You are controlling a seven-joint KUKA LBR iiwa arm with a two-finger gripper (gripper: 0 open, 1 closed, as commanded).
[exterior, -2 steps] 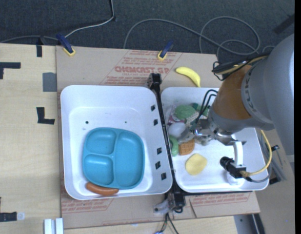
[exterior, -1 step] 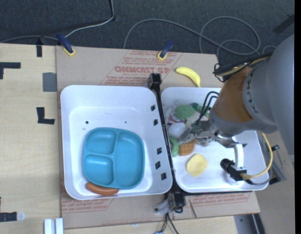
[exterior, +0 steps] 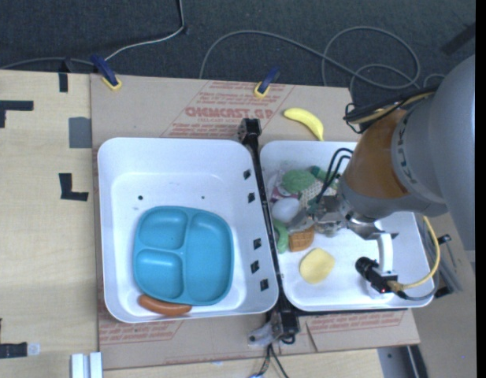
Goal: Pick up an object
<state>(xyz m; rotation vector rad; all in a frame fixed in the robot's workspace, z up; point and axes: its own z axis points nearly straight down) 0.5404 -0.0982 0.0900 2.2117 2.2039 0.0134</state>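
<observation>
Grey end effector (exterior: pixel 328 211) is lowered into the right bin (exterior: pixel 408 294); its state cannot be told. Beside it, toward the left bin (exterior: pixel 116 211), small objects (exterior: pixel 294 199) are clustered.

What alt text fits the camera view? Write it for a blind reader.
A grey arm reaches from the right over the right bin, among small items including a yellow piece. The left bin holds a blue tray and a sausage; a banana lies on the bench behind.
</observation>
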